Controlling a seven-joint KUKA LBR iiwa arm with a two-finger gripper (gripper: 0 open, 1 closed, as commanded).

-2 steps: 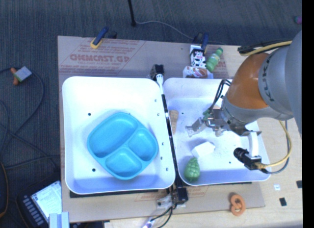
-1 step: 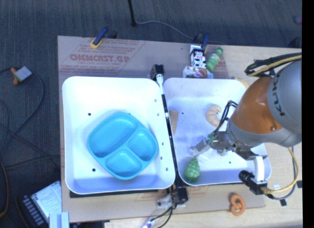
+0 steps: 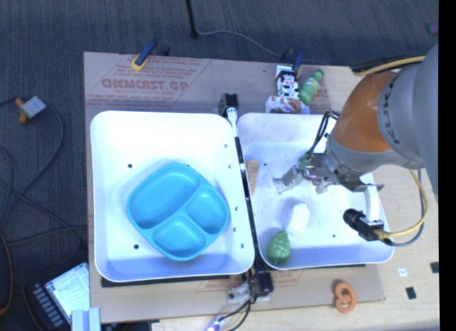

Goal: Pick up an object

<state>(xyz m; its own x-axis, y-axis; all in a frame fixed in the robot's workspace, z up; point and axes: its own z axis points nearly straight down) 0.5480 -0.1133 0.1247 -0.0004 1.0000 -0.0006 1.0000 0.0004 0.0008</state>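
In the right bin (image 3: 265, 132) a small white block (image 3: 297, 217) lies near the middle and a green bumpy object (image 3: 278, 247) rests against the front wall. My gripper (image 3: 303, 181) hovers over the right bin, just behind the white block and apart from it. Its metal fingers (image 3: 287, 178) are spread, with nothing between them. The grey arm with its orange band (image 3: 363, 119) comes in from the right. In the left bin (image 3: 114, 127) sits a blue divided plate (image 3: 178, 211).
Behind the right bin, on the bench, stand a green bottle (image 3: 311, 86) and a small box-like item (image 3: 286, 87). An orange ring (image 3: 345, 295) lies on the bench in front of the right bin. Blue clamps (image 3: 144, 53) hold the board's back edge.
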